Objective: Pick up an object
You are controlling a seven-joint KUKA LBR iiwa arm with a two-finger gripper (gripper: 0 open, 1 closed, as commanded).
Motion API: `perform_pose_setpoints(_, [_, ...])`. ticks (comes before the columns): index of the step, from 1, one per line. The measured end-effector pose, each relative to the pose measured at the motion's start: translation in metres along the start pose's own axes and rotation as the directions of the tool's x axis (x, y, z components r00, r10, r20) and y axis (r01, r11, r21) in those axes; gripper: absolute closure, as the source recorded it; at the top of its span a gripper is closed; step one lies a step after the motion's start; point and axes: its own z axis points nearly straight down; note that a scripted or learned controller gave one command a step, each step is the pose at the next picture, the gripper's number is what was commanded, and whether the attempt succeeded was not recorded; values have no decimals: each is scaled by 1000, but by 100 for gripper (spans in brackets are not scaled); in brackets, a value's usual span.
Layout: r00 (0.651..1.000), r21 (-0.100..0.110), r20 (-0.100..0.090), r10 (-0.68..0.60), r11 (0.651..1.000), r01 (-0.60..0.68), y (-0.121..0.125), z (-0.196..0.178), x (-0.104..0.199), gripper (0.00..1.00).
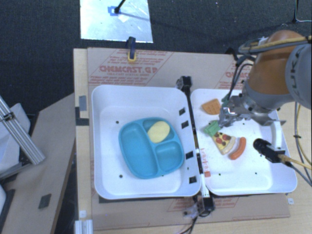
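My gripper (225, 119) hangs low over the right bin (243, 179), near its upper left part. Right below its tip lies a small green piece (212, 128), touching or nearly touching it. A pizza slice (224, 141) and an orange-red sausage (238, 148) lie just below that. An orange-brown wedge (211, 106) rests up and left of the gripper. Nothing shows between the fingers.
The left bin (105, 106) bears a blue divided plate (146, 150) with a yellow oval piece (158, 131) in its upper compartment. A black divider strip (191, 130) runs between the bins. The lower half of the right bin is bare white floor.
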Motion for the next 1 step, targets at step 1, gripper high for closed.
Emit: perform_pose_setpoints(1, [1000,0,0,-1,1000,1,-10,8,52,100])
